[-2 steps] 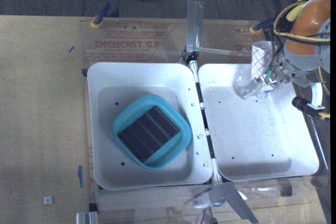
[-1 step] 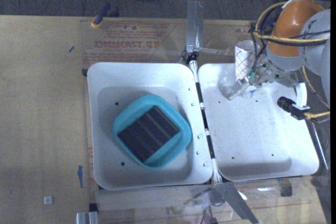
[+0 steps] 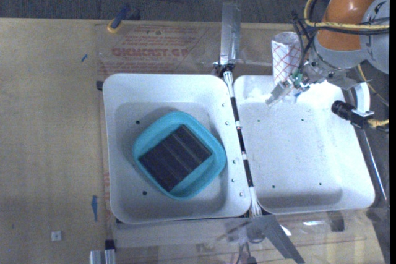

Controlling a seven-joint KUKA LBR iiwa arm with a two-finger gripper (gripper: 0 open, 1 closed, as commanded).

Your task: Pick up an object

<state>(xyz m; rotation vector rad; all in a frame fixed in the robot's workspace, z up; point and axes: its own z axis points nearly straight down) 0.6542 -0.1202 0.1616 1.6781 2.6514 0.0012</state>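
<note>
A white cup with a red crosshatch pattern [image 3: 286, 59] is at the far left corner of the right bin [image 3: 309, 195], up against my gripper [image 3: 281, 91]. The gripper points down and to the left from the grey arm with its orange band [image 3: 349, 6]. The arm and cup overlap, so it is unclear whether the cup is gripped or only beside the gripper. In the left bin [image 3: 117, 102] lies a blue square tub [image 3: 213, 154] with a dark ridged block [image 3: 174, 156] inside it.
A metal post [image 3: 230, 34] stands behind the divider between the two bins. Cables [image 3: 356, 114] hang from the arm over the right bin's far right edge. Wooden bench surrounds the bins on the left.
</note>
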